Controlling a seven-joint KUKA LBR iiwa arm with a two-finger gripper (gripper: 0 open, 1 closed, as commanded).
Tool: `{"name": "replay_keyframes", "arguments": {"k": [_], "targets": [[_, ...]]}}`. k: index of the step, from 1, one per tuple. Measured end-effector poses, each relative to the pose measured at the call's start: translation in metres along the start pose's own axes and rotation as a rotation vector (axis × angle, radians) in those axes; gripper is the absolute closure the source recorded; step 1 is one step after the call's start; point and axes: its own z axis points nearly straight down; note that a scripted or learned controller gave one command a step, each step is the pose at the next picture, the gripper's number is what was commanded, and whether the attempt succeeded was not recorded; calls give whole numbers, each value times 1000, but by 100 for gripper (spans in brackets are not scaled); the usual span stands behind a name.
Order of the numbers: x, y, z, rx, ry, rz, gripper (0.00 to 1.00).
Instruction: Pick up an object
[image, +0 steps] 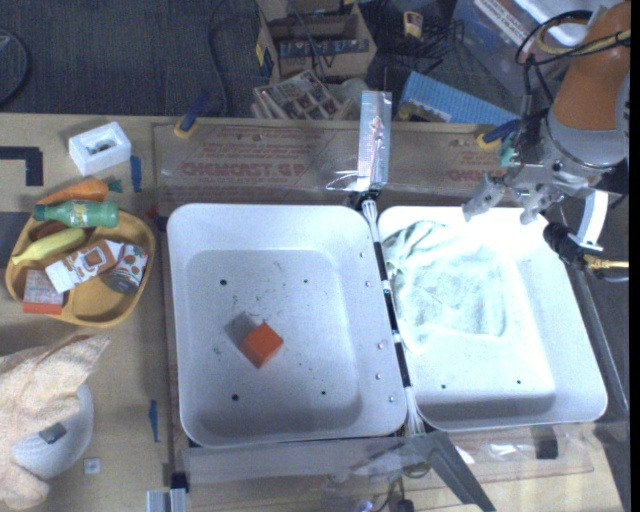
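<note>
Gripper (505, 198) hangs open, holding nothing, over the right bin's (580, 400) cloth (445, 285); orange block (264, 344) lies in the left bin (200, 250)

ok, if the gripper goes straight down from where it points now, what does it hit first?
Most likely the far edge of the right bin, near the pale cloth. The gripper hangs over that bin's far rim; depth is unclear from this slant. The orange block is in the left bin.

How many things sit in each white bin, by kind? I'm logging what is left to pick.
Orange block, left bin: 1
Pale crumpled cloth, right bin: 1
Total: 2
</note>
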Motion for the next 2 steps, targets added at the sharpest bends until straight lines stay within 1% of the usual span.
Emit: {"name": "replay_keyframes", "arguments": {"k": [1,2], "targets": [[0,0,0,0,0,0,0],[-8,13,-26,0,0,177,0]]}}
